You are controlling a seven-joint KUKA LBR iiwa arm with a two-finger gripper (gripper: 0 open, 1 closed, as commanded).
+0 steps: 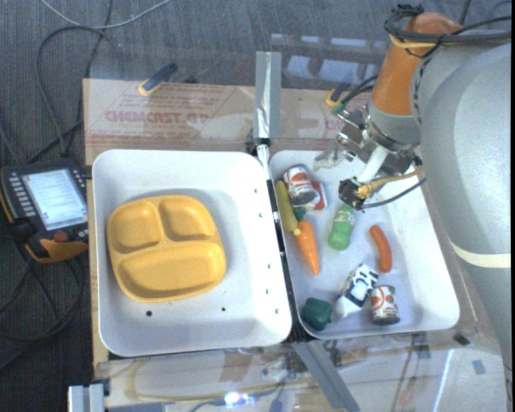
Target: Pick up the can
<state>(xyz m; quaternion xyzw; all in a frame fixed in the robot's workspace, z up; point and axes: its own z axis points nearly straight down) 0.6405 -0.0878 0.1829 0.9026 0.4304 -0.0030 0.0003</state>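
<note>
A red and white can (301,184) lies on its side at the back left of the right bin (429,256). A second, smaller red and white can (384,304) stands near that bin's front right. My gripper (345,147) hangs over the back of the right bin, to the right of the first can and a little behind it. Nothing shows between it and the can.
In the right bin lie a yellow stick (284,206), a carrot (307,245), a green bottle (342,228), a sausage (380,247), a black and white carton (356,287) and a dark green piece (318,312). The left bin (240,316) holds a yellow divided plate (166,246).
</note>
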